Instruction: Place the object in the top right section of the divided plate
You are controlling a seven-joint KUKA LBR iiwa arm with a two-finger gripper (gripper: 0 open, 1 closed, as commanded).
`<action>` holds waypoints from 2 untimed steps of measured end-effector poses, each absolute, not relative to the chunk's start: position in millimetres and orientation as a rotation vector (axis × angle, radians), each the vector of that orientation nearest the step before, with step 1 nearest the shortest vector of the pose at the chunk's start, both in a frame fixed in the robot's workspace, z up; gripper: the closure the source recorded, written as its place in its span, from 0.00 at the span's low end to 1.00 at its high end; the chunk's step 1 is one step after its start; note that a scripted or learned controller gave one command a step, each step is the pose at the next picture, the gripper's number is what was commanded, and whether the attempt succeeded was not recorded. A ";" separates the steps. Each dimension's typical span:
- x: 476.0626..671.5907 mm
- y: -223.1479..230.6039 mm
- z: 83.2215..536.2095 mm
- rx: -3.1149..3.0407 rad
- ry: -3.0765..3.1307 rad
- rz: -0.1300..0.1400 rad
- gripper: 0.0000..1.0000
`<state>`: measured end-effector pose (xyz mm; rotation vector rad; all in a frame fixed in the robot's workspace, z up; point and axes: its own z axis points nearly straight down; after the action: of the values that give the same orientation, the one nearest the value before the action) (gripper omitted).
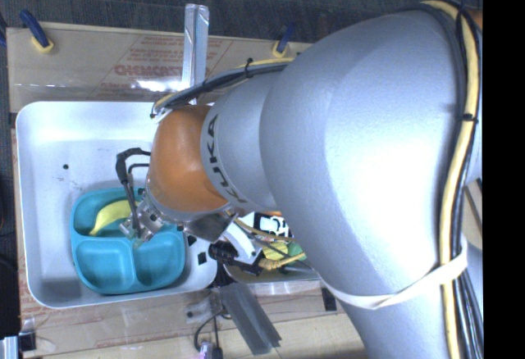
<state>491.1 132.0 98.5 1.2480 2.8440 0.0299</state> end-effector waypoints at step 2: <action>522.4 143.4 91.6 0.820 3.028 0.004 1.00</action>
<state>522.4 143.4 91.6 0.8200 3.0283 0.0045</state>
